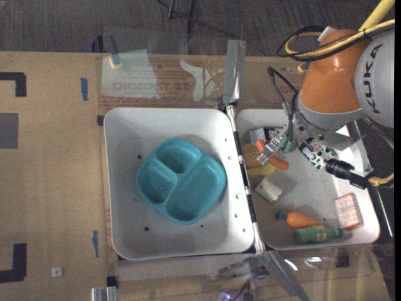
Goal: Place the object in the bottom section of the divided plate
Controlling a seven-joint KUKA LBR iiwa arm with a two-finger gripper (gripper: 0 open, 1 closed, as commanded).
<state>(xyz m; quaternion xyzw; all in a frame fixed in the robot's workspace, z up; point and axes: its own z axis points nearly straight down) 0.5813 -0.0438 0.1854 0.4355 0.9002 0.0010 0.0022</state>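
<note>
Bench [50, 168]: one flat tan surface is seen from above, marked with black corner brackets and short strips of blue tape.
Bins: two shallow white bins with rounded corners are set side by side, smooth and matte.
Left bin [125, 231]: one item is held in it, the divided plate.
Divided plate [182, 180]: one teal plate of smooth plastic, rounded in outline, is split into three recessed sections; two smaller ones are found at the upper left and one larger at the lower right. It is laid near the middle of the left bin.
Right bin [326, 193]: several small items are scattered in it.
Gripper [273, 150]: one metal two-finger gripper is seen low over the upper left of the right bin, well apart from the plate.
Orange object [276, 161]: one small elongated piece, carrot-like, is located right at the gripper tips.
Jaws: it cannot be told whether they are spread or closed, nor whether the orange piece is held.
White block [268, 190]: one pale cube-like piece is seen just below the gripper.
Toy carrot [299, 219]: one orange, tapered shape is laid near the bin's lower edge.
Green bottle [318, 234]: one is laid on its side, just below the carrot.
Red packet [348, 210]: one flat rectangle is placed at the bin's right side.
Arm [335, 68]: one is counted, with a glossy orange band above grey casing.
</note>
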